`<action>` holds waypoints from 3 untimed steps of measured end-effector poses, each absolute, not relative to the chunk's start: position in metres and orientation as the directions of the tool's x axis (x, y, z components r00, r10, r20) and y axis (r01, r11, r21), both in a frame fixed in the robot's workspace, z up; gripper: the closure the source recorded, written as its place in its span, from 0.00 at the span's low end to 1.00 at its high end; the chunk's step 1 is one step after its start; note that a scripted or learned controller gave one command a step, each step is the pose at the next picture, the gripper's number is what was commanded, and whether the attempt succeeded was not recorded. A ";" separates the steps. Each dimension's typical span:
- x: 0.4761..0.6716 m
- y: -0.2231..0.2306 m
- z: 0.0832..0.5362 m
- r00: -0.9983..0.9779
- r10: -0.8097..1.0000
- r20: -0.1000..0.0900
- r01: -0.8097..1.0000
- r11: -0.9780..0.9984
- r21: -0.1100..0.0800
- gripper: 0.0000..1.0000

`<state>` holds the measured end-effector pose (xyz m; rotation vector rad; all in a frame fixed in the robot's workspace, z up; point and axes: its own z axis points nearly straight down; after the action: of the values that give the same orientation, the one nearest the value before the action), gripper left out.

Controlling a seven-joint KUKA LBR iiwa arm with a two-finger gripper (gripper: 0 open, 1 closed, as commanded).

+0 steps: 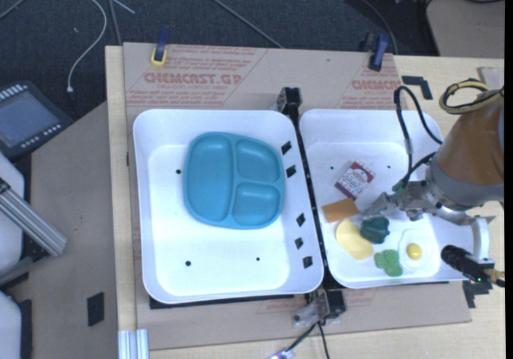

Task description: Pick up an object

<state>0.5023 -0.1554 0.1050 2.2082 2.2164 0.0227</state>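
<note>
The dark green object (374, 228) is what the gripper (383, 209) is down on right now, in the right bin (377, 127), roughly in the middle of the toy food cluster. The metal fingers sit right on top of it, but honestly I can't tell whether they're spread or closed on it; the angle just doesn't show the gap.

Going from the near edge back: at the front of the right bin there's a small bright green leafy piece (389, 263), and just beside it a fried egg toy (414, 252), white with a yellow yolk. A bit further in is a pale yellow lemon-ish piece (353, 239), touching or almost touching the dark green one. Behind that, an orange cheese-like wedge (340, 210), then a little red and white packet (354, 179) further back still.

The arm (473, 159) comes in from the right, orange band above the grey wrist.

The left bin (160, 135) has 1 thing in it, a blue divided plate (235, 179) with 3 compartments, sitting toward the back half.
</note>
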 end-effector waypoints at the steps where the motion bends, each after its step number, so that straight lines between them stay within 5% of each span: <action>1: 0.502 -0.155 0.113 -0.003 1.000 0.003 1.000 0.003 0.017 1.00; 3: 0.498 -0.148 0.203 -0.002 1.000 -0.001 1.000 0.002 0.005 1.00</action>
<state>0.4980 -0.1481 0.2026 2.2161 2.2205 0.0047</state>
